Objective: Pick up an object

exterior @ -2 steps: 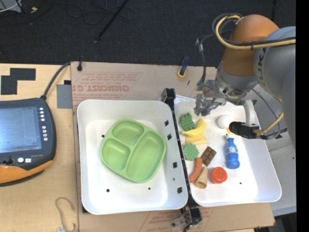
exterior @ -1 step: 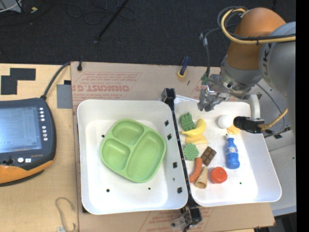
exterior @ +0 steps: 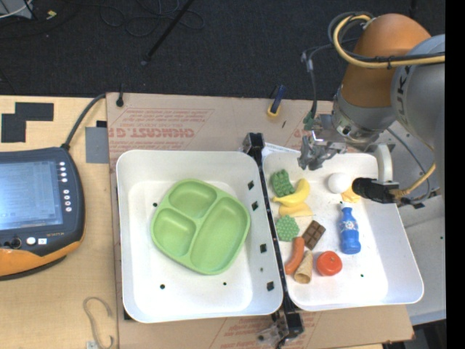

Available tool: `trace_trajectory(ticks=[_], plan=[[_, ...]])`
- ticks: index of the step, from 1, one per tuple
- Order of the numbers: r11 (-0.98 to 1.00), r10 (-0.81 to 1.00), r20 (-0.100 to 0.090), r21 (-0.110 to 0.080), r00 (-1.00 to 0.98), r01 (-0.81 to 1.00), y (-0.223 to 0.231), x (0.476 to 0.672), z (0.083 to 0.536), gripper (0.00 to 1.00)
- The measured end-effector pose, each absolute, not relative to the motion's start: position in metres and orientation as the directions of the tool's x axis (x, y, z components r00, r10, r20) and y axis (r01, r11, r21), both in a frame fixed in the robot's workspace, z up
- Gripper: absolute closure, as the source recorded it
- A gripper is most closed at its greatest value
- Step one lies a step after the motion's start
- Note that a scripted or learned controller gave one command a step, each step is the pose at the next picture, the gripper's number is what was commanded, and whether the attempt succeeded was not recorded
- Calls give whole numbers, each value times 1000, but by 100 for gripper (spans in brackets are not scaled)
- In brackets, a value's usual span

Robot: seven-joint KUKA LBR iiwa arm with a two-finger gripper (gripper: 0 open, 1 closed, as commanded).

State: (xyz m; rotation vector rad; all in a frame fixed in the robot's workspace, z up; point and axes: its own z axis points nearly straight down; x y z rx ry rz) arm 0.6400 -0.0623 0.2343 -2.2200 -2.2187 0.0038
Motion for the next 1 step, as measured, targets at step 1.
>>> trace_trajectory(ticks=[1], plan=[[4, 1000, 0, -4, -4, 1000, -60, 644, 219, 100]])
